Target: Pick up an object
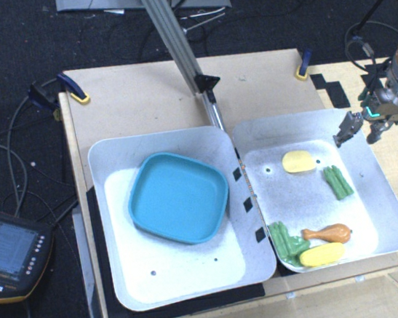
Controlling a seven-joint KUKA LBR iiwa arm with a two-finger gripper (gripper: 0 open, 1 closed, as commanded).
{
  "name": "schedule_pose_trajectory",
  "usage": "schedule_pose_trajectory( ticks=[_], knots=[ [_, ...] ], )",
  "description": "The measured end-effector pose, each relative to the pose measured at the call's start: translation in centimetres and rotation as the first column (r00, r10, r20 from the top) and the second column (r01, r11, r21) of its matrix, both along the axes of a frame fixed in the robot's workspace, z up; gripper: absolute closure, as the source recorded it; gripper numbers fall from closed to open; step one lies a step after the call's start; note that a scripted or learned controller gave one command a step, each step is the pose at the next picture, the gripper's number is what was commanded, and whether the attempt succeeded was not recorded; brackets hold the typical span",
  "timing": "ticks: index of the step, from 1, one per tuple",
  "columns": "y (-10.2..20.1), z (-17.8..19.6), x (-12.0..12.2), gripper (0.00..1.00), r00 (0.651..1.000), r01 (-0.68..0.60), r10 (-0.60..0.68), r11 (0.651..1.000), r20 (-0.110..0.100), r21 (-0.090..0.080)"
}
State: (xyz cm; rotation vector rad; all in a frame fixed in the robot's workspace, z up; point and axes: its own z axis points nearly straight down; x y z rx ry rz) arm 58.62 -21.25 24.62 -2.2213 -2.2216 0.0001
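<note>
In the right bin [379,188] lie a pale yellow oval piece [298,161], a green bean-like piece [338,181], a leafy green piece [284,242], a brown drumstick [328,232] and a yellow piece [321,254] at the front edge. My gripper [360,128] hangs above the bin's far right corner, up and to the right of the oval piece. Its two dark fingers stand apart, open, with nothing between them.
The left bin [127,275] holds a blue square plate [179,196]. A metal pole [174,37] slants up from the divider between the bins. Blue-and-yellow clamps [71,88] grip the bench's far corners. A handheld pendant [10,254] lies on the floor at left.
</note>
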Motion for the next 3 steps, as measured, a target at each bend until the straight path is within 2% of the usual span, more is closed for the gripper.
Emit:
schedule_pose_trajectory(
  ticks=[1, 2, 3],
  knots=[
    [0.0, 0.0, 0.0, 0.0, 1.0, 0.0, 0.0, 1.0, 0.0, 0.0],
    [0.1, -6.2, 0.4, 0.0, 1.0, 0.0, 0.0, 1.0, -0.005, 0.001],
    [0.5, -12.3, -0.2, 0.0, 1.0, 0.0, 0.0, 1.0, -0.005, 0.002]
  ],
)
